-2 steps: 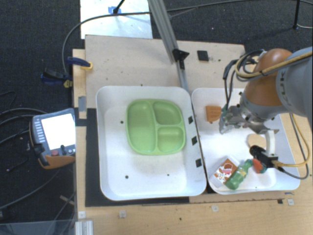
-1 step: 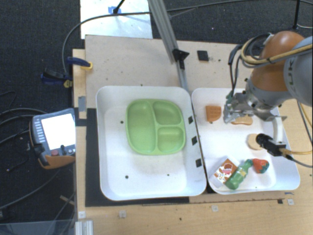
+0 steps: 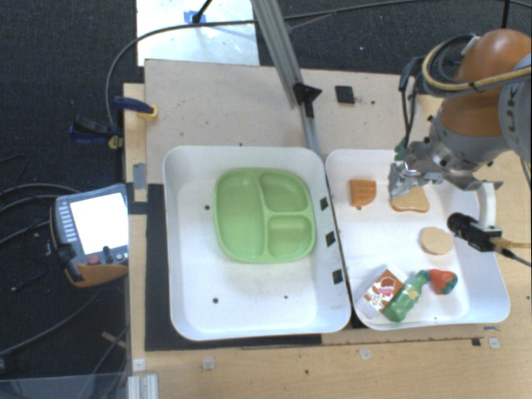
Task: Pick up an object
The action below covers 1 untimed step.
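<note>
Tan and flat, a slice of toy bread (image 3: 411, 200) lay toward the far side of the right bin (image 3: 499, 310), and the gripper (image 3: 405, 178) stood directly over its far edge, low enough to hide part of it. Whether the jaws were apart or together could not be told from the slanted overhead view, nor whether they touched the slice at all. Judged from that position, the bread was the likely target of the pick, and a thin, flat piece lying on the bin floor would probably be awkward to pinch.

Just left of the slice sat an orange cracker-like piece (image 3: 362, 192), near but apart from it. Nearer the camera lay a pale round biscuit (image 3: 435, 240), and at the near end of the bin a small printed carton (image 3: 382, 291), a green bottle (image 3: 405, 298) and a red strawberry (image 3: 444, 281) crowded together, seemingly touching. These sat well clear of the gripper, so a descent on the bread should not disturb them.

Grey with its orange band, the arm (image 3: 482, 81) reached in from the right, over the bin's far right corner.

Left of all this, the other white bin (image 3: 179, 306) held a green divided plate (image 3: 266, 215), lying flat and well apart from the arm.
</note>
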Motion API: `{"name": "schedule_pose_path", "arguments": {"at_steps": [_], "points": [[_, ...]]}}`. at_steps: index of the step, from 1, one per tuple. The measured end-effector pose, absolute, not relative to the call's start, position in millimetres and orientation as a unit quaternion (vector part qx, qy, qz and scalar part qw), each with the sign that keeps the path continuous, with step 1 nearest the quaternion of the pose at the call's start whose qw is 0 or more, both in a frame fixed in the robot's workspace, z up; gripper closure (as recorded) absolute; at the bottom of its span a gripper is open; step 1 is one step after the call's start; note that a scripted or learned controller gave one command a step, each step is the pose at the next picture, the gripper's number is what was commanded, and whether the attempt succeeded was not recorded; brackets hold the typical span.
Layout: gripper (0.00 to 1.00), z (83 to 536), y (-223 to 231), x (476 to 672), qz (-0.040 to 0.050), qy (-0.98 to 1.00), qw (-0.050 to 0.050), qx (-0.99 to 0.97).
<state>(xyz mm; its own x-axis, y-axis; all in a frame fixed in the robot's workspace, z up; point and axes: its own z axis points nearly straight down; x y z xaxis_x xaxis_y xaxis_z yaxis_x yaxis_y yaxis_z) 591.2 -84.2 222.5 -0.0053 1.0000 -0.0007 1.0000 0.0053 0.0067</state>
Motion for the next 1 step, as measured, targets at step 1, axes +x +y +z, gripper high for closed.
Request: {"name": "schedule_pose_path", "arguments": {"at_steps": [1], "points": [[1.00, 275.2, -84.3, 593.0, 0.0025, 0.709, 0.003, 0.705]]}}
